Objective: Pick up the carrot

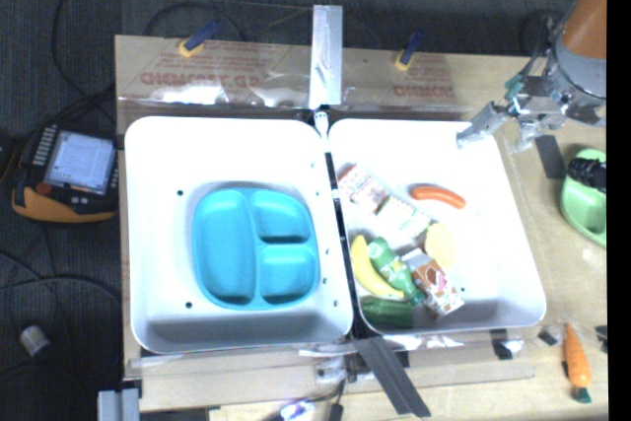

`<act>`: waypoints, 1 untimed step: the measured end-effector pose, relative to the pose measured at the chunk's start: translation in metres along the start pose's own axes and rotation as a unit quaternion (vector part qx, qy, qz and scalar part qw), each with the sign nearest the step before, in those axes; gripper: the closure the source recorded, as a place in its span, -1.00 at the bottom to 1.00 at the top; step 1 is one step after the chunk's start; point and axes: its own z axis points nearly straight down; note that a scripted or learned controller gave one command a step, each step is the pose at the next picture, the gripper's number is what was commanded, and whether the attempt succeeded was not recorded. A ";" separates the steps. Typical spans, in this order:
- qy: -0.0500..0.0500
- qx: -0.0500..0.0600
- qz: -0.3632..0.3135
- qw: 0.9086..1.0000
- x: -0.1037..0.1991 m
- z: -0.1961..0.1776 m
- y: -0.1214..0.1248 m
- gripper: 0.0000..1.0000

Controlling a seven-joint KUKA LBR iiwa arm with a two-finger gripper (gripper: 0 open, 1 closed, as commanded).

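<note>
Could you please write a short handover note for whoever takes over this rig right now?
Gripper: open, holding nothing, hovering over the far right corner of the right bin.
Carrot: lying on the floor of the right bin, apart from the pile of toy food nearer the front.
Left bin: holds a blue divided tray.
Done: nothing yet; the carrot is untouched.
Left: move over the carrot, come down, close on it and lift.
</note>
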 end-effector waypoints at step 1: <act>0.000 0.000 -0.039 0.999 -0.013 0.146 -0.059 -1.00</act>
